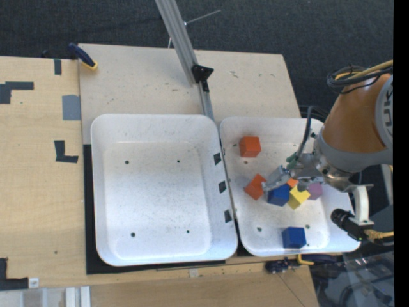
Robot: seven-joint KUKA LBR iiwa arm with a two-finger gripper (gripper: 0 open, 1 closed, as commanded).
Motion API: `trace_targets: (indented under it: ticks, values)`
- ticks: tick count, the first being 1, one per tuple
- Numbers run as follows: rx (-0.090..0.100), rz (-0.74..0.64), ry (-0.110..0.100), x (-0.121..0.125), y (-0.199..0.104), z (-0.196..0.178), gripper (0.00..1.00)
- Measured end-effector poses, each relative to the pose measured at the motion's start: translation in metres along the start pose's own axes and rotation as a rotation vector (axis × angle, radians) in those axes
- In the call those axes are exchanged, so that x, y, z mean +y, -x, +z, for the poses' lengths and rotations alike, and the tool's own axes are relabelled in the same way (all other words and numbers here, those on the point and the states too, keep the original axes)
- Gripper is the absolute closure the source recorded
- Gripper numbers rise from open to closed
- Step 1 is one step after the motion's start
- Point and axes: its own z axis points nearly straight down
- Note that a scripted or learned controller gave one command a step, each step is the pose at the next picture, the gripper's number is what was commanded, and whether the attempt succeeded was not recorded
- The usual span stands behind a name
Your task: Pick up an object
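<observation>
Down in the right bin (255, 232), the pincer (281, 179) sits amid crowded blocks (289, 194); its fingers' spacing is too blurred to tell. An orange cube (250, 146) lies apart.

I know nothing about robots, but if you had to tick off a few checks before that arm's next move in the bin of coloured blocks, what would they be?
1. Hand is over the right bin: ok.
2. Hand is down at the cluster of blocks, by the blue block and yellow block: ok.
3. A block sits between the hand's tips: cannot tell.
4. Target stands apart from its neighbours: not ok, the blocks are crowded together.
5. Easier lone targets exist, such as the orange block and the blue block near the front: ok.
</observation>
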Motion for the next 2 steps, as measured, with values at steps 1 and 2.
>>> trace_targets:
  ticks: [1, 2]
  values:
    - [0.000, 0.001, 0.000, -0.001, 0.010, 0.056, 0.00]
    - [-0.007, 0.002, 0.019, 0.003, 0.013, 0.090, 0.00]
